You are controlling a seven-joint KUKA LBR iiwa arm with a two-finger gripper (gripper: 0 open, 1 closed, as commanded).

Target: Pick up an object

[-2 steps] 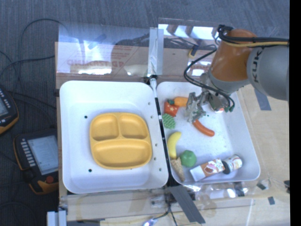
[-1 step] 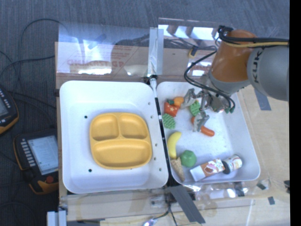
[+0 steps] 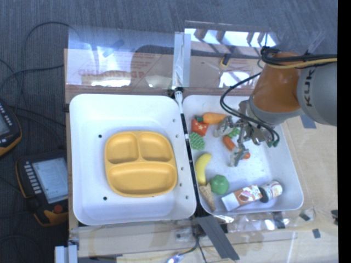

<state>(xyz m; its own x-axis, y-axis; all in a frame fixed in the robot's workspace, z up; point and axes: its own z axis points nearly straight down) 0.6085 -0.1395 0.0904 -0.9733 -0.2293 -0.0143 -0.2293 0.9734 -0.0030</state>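
My gripper [image 3: 230, 142] hangs low over the upper middle of the right bin [image 3: 290, 174], under the orange wrist band. Its two metal fingers [image 3: 222, 127] stand apart, so it is open. A small orange carrot piece [image 3: 228, 143] lies in the gap between them, and I cannot tell whether it touches either finger. A small red piece [image 3: 245, 155] lies beside the lower finger. To the left lie a long orange carrot [image 3: 214, 117], a red pepper [image 3: 199, 127] and a green leafy piece [image 3: 197, 142]. A green piece [image 3: 235, 131] is partly hidden under the gripper.
Lower in the right bin lie a yellow banana [image 3: 203, 167], a green lime [image 3: 220, 184], a tan cone [image 3: 206, 196] and a bottle on its side [image 3: 252, 194]. The left bin [image 3: 88, 119] holds a yellow divided plate [image 3: 141, 163]. Black cables [image 3: 236, 86] loop behind the wrist.
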